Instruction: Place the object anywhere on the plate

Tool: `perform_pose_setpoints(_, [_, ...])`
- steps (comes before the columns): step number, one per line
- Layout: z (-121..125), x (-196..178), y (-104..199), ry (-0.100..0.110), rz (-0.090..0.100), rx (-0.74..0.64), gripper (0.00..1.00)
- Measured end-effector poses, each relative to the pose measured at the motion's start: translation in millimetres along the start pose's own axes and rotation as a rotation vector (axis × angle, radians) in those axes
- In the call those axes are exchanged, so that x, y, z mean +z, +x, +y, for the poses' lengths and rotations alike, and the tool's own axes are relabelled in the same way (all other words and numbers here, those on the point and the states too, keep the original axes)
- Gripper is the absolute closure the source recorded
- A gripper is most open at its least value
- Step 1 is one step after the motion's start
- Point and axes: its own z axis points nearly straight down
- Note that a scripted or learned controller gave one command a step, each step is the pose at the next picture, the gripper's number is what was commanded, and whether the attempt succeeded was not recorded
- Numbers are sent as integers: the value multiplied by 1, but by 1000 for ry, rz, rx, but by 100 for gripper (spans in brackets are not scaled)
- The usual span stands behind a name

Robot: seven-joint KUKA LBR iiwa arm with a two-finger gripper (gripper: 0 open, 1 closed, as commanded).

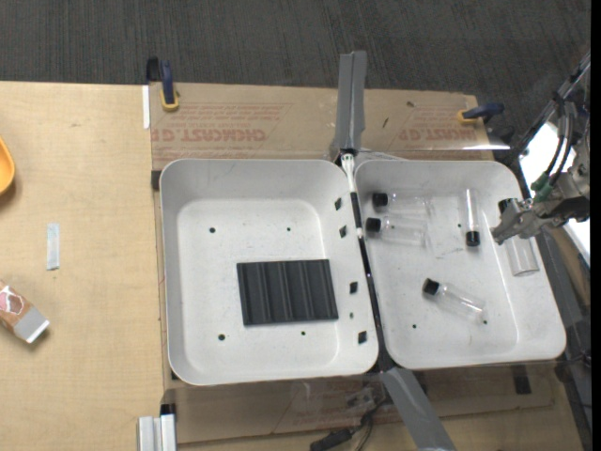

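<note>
So the gripper point(515, 222) is hanging over the right rim of the right-hand shallow white plastic bin point(540, 338), and honestly I can't tell how its jaws are sitting or whether anything is in them, it's too small and cluttered over there. The objects are clear little plastic vials with black caps, all lying down in that right bin: two of them point(399, 211) are bunching up near the bin's back-left corner beside the divider, one point(470, 219) is lying lengthwise toward the back right close to the gripper, one point(453, 298) is sitting slanted mid-bin toward the front, and what looks like another clear one point(524, 256) is resting against the right wall. The target is the dark ribbed rectangular plate point(286, 291), sitting flat in the middle of the left white bin point(188, 346), well apart from every vial. What I'm worrying about: those vials are round, smooth and see-through, so they're probably going to roll or squirt out of a pinch, and the one by the wall is looking awkward to get fingers around. The plate's grooves might help a vial settle, but dropped across them it could still be rolling off onto the bin floor.
</note>
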Motion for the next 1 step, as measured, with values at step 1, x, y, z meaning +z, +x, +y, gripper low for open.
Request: perform_pose_setpoints(1, [4,18,30,1,1,-120,100])
